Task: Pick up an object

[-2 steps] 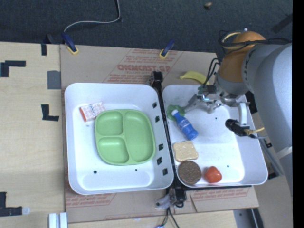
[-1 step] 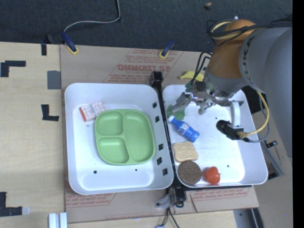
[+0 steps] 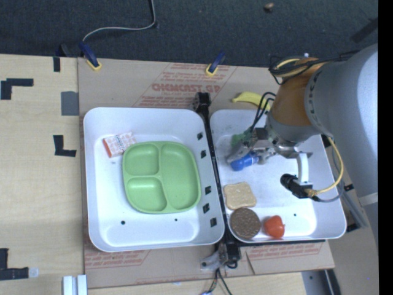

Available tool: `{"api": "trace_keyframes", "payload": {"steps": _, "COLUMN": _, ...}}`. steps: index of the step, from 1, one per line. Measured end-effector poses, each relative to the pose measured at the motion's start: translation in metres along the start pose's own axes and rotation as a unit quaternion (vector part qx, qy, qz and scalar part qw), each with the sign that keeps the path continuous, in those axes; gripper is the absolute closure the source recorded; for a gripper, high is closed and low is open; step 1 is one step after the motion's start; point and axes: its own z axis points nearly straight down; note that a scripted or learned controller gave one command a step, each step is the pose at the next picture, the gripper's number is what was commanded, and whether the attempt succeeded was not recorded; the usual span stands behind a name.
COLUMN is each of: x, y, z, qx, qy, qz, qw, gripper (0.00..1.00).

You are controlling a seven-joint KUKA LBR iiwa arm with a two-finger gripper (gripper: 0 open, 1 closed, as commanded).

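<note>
Bins [image 3: 98, 226]: smooth glossy white plastic. Green tray [image 3: 163, 177]: matt plastic. Bench [image 3: 37, 189]: matt cardboard, printed at top centre. Arm [image 3: 344, 97]: smooth grey, semi-gloss. Top of frame: dark rough carpet [image 3: 215, 17].

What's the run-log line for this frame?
gripper: low in right bin over blue object | grasp: unconfirmed | left bin: green divided plate, packet

The left white bin [image 3: 98, 183] sits on a cardboard sheet [image 3: 178, 85]. Beyond the bin's far edge, two blue-and-yellow clamps [image 3: 91, 58] grip that sheet, and a white cable [image 3: 132, 23] crosses dark carpet [image 3: 202, 17] behind.
</note>
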Motion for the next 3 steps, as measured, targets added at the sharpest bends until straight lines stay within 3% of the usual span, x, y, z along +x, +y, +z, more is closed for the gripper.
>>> {"api": "trace_keyframes", "payload": {"steps": 1, "x": 0.007, "y": 0.043, "z": 0.002, "qx": -0.001, "qy": 0.0, "qz": 0.0, "qw": 1.0, "gripper": 0.0}}
{"api": "trace_keyframes", "payload": {"steps": 2, "x": 0.002, "y": 0.048, "z": 0.006, "qx": -0.002, "qy": 0.0, "qz": -0.001, "qw": 1.0, "gripper": 0.0}}
{"api": "trace_keyframes", "payload": {"steps": 3, "x": 0.002, "y": 0.048, "z": -0.004, "qx": -0.003, "qy": 0.0, "qz": -0.001, "qw": 1.0, "gripper": 1.0}}
